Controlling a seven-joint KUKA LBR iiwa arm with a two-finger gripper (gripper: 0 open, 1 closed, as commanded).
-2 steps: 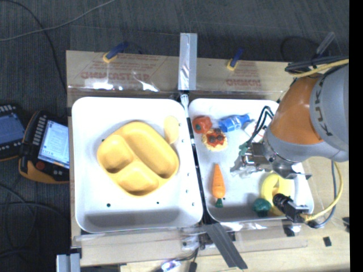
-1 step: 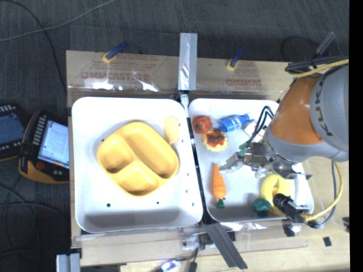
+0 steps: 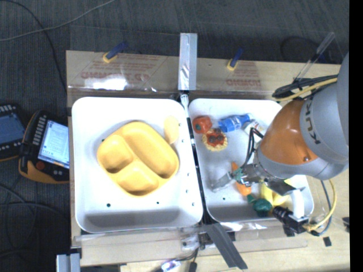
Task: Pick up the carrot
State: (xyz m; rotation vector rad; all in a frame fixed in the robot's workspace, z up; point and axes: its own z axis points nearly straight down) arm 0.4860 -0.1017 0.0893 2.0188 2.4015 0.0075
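Dark carpet surrounds your wooden counter (image 3: pixel 142 72), and a teach pendant (image 3: pixel 42 146) sits on the floor at far left. Your left bin (image 3: pixel 91 208) holds a yellow three-section plate (image 3: pixel 138 157) with a pale piece (image 3: pixel 171 129) beside its upper right edge. Over in the right bin (image 3: pixel 212 205) you've got a tomato (image 3: pixel 201 123), a small tart (image 3: pixel 215 140) and a blue wrapper (image 3: pixel 235 122) up top. The carrot (image 3: pixel 243 187) lies near the bottom, partly under the end effector (image 3: pixel 245 176), so its axis is hard to read. Can't tell if the end effector is open or closed. Green (image 3: pixel 261 207) and yellow (image 3: pixel 272 195) pieces sit just right.
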